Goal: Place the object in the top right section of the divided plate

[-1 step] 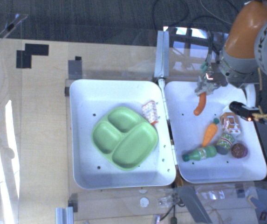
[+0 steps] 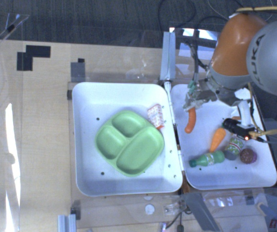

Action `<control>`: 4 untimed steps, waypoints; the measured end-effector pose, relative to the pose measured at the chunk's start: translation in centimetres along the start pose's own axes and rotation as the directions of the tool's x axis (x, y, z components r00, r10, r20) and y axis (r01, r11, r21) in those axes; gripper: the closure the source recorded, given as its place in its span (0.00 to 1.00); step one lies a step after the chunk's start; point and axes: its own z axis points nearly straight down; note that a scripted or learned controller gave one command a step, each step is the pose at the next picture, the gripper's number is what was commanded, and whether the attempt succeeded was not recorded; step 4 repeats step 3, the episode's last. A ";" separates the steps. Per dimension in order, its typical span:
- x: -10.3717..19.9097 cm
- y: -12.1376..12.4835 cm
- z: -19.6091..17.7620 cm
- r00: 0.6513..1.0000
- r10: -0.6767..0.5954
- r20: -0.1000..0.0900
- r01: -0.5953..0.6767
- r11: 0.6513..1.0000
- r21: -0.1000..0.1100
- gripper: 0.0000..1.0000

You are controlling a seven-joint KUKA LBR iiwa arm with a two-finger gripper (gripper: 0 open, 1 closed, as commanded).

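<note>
One thing hangs at my gripper (image 2: 195,102): a smooth orange-red chili-shaped piece (image 2: 190,121), its top pinched between my fingers over the upper left of the right bin (image 2: 269,178). On my grey arm I read "KU". Lower right lie a glossy orange carrot (image 2: 217,138), a green plastic bottle (image 2: 207,159), a small labelled can (image 2: 233,147) and a dark round fruit (image 2: 248,155). Left of centre, the left bin (image 2: 85,129) holds a matte green divided plate (image 2: 130,142) and a red-and-white packet (image 2: 155,116) just beside its upper right section.

orange chili (image 2: 190,121) hanging upright, green divided plate (image 2: 130,143) left bin
</note>
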 end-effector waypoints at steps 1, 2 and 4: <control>9.6 0.8 1.5 0.998 -0.068 -0.001 0.068 0.998 -0.001 1.00; 13.9 4.4 3.9 0.992 -0.129 -0.001 0.129 0.992 0.001 1.00; 13.9 4.4 3.8 0.992 -0.128 -0.001 0.128 0.992 0.000 0.00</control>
